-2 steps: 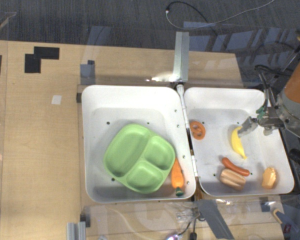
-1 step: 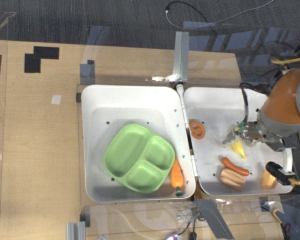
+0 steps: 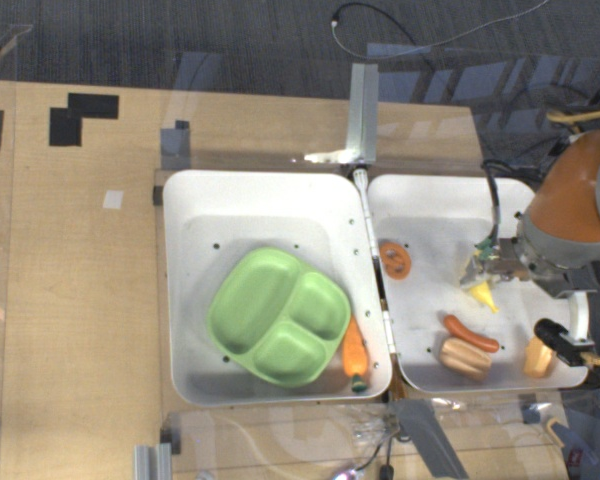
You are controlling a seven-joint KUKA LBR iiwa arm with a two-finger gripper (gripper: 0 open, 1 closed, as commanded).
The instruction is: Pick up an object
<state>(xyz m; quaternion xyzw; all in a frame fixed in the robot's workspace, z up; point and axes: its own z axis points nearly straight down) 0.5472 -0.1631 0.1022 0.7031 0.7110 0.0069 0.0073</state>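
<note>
carrot [image 3: 354,352] by green plate [image 3: 278,315]; tool [image 3: 485,268] over yellow piece [image 3: 483,295], its state untellable.

Tool [image 3: 483,268] over yellow obj [image 3: 483,295], R bin [image 3: 430,203]

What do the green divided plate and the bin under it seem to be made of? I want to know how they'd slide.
The green divided plate looks like moulded plastic with a matte finish: uniform colour, soft rounded compartment ridges. The left bin also looks plastic, smooth and slightly glossy, with rounded corners; painted metal can't be excluded.
</note>
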